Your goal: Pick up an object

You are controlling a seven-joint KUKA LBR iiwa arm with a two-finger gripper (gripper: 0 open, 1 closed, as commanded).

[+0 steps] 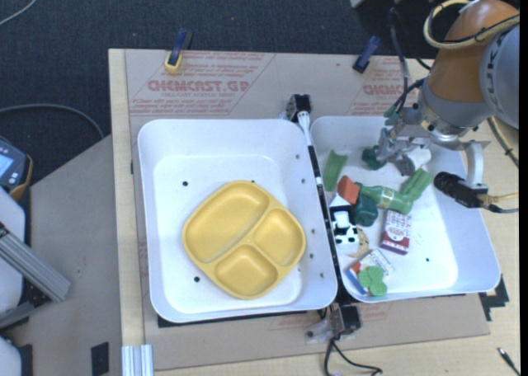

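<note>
Gripper [397, 150] is positioned over the far end of the right bin [470, 271], lowered among the items there; whether it is released or clenched cannot be told from this angle, and no item can be confirmed in its grasp. A small dark green piece [370, 157] lies immediately to its left, contact not determinable. Just in front of the gripper a pale green stick [417, 184] lies at a slant, its lower end meeting a green bottle [386, 197] that lies on its side. Left of the bottle is an orange-red block [350, 190], and beyond that a flat green piece [333, 170] leans against the bin's left wall. A dark teal lump [364, 214] sits just below the bottle, close beside it. A red-and-white packet [397, 232] lies flat near the bin's middle. A black-and-white figure [347, 232] rests along the left wall, and a clear wrapper [373, 262] and a bright green item [374, 284] occupy the near left corner. All candidate items for picking are therefore in the right bin, crowded into its left half. The left bin [157, 160] holds a yellow divided plate [244, 239], lying flat and slightly turned. Both bins stand on a brown board [206, 86] fixed by two blue clamps [177, 46] at the far edge.
</note>
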